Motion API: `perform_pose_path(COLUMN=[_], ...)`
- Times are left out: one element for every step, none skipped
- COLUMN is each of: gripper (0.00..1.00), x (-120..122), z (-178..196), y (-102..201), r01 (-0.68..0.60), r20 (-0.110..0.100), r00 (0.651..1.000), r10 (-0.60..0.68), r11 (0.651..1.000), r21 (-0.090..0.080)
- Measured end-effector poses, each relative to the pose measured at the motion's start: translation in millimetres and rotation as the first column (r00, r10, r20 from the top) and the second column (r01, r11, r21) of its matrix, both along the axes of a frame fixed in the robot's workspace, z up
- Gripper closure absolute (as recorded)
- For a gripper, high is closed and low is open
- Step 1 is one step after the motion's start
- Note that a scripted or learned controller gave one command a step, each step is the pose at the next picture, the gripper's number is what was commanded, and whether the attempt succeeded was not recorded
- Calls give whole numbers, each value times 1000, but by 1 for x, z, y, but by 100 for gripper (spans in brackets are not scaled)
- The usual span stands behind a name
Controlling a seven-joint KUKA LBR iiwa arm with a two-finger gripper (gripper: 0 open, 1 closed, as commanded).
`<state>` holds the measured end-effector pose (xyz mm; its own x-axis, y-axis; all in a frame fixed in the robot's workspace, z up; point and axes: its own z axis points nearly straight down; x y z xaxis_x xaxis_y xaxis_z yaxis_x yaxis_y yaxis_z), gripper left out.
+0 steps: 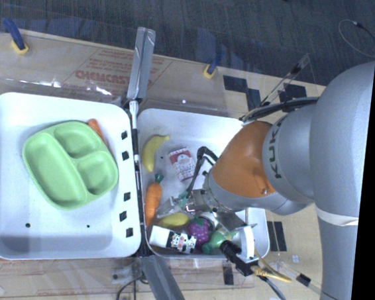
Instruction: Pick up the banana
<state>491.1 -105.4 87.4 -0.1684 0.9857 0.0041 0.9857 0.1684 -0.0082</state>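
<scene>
The yellow banana (152, 150) lies at the far left of the right bin (177, 119), close to the divider between the bins and curving toward the back wall. My gripper (194, 201) hangs under the orange wrist band over the middle of that bin, down among the clutter. It is to the right of the banana and nearer the front, and apart from it. The arm's bulk hides the bin's right half.
An orange carrot (152, 203), a red-and-white packet (182, 163), a yellow fruit (173, 219), purple grapes (199, 231), a green item (219, 239) and a white bottle (169, 238) crowd the right bin. The left bin (6, 227) holds a green divided plate (71, 163) and an orange piece (95, 127).
</scene>
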Motion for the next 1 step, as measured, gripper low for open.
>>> perform_pose_path(gripper=[0], x=[0], z=[0], y=[6], r01=[-67], r20=[1], r00=[998], r10=[67], r11=[998], r21=[-1])
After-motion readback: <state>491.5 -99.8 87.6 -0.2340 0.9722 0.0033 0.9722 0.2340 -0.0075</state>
